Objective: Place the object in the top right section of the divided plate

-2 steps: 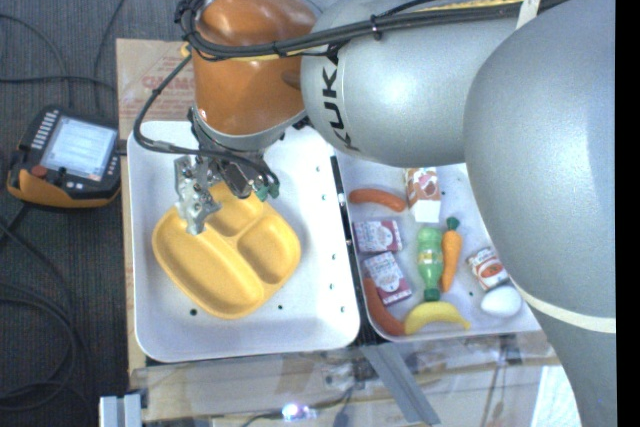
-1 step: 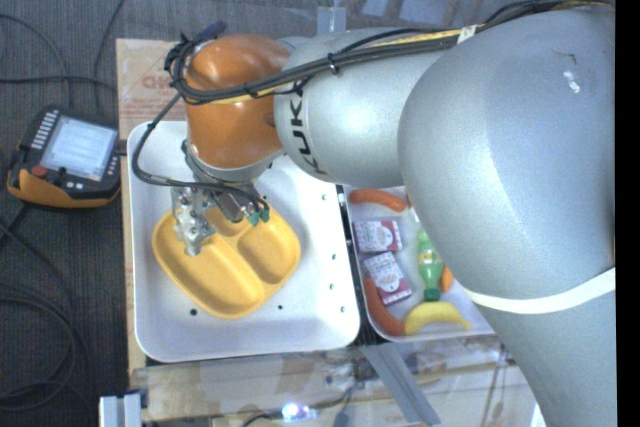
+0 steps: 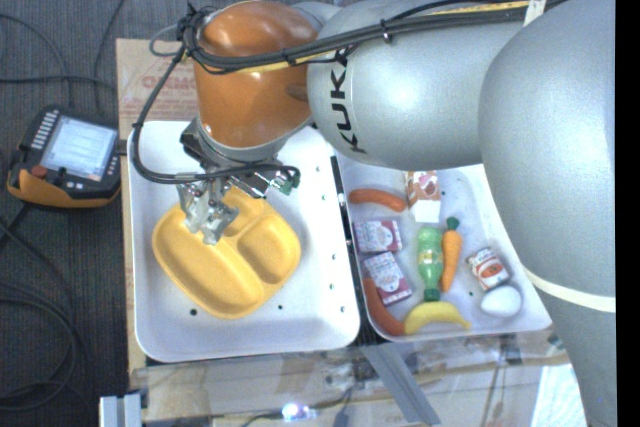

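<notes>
A yellow divided plate lies tilted in the left white bin. My gripper hangs from the orange-banded wrist and sits low over the plate's upper left part, covering that section. I see no object between gripper and plate from this angle. The toy food lies in the right bin: a sausage, two red packets, a green bottle, a carrot, a banana, an egg and a small red can.
The big grey arm spans the upper right and hides the far part of the right bin. A hand-held control pendant lies on the floor left of the bench. Cables run across the carpet.
</notes>
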Controlling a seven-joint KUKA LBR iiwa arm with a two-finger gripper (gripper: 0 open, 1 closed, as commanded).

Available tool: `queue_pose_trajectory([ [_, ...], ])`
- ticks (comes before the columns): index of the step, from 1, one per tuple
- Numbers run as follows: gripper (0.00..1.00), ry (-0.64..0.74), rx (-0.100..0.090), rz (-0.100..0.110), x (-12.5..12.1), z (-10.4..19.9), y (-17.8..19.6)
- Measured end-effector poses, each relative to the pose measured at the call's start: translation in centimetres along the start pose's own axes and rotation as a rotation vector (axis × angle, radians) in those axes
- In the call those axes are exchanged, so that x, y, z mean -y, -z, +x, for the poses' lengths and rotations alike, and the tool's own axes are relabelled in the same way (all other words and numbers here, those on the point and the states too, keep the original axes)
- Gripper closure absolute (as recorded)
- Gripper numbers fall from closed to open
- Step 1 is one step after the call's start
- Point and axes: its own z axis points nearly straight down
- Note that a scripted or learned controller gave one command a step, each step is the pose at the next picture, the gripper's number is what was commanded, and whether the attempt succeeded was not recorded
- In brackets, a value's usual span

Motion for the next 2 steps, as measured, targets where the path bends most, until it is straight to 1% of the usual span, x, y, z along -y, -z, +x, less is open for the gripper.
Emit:
queue_pose_trajectory([
  [1,1.0,-0.002,0.005,-0.003,-0.1,-0.2,0.9],
  [2,1.0,-0.186,-0.001,-0.001,0.8,2.5,-3.7],
])
